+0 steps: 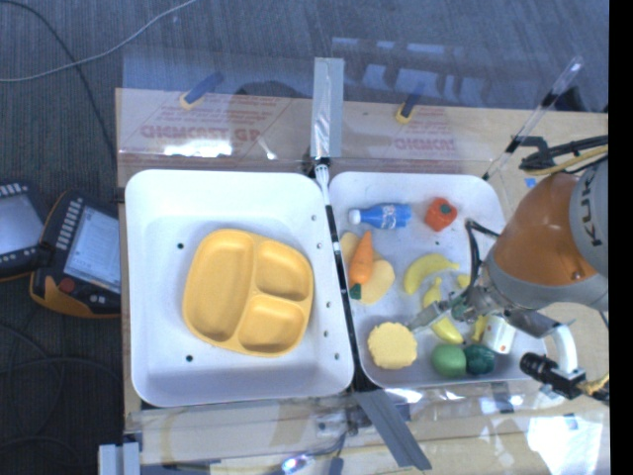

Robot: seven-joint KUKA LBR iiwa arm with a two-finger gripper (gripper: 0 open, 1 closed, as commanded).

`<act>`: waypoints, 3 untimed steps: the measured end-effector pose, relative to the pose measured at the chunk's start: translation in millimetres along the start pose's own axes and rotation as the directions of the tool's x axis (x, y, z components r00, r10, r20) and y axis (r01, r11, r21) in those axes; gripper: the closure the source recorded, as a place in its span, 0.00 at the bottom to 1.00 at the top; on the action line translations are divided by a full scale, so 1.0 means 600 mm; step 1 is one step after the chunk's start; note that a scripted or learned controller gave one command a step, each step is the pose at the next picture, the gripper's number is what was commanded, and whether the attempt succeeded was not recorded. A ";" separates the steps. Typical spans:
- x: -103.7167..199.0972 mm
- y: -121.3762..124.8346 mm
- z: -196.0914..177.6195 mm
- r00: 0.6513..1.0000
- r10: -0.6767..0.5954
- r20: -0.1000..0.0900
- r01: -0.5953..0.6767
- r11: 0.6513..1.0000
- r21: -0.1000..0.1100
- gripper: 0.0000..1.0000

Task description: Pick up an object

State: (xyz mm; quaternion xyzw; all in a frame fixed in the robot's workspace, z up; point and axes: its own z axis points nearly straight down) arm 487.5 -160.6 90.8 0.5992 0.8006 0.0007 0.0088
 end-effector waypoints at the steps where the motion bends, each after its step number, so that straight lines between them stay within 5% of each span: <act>1: 0.003 0.004 -0.016 1.000 -0.002 -0.004 0.002 1.000 -0.002 1.00; 2: 0.009 0.122 -0.194 0.989 0.145 -0.009 -0.145 0.989 0.015 1.00; 3: 0.025 0.272 -0.209 0.990 0.141 -0.009 -0.141 0.990 0.016 1.00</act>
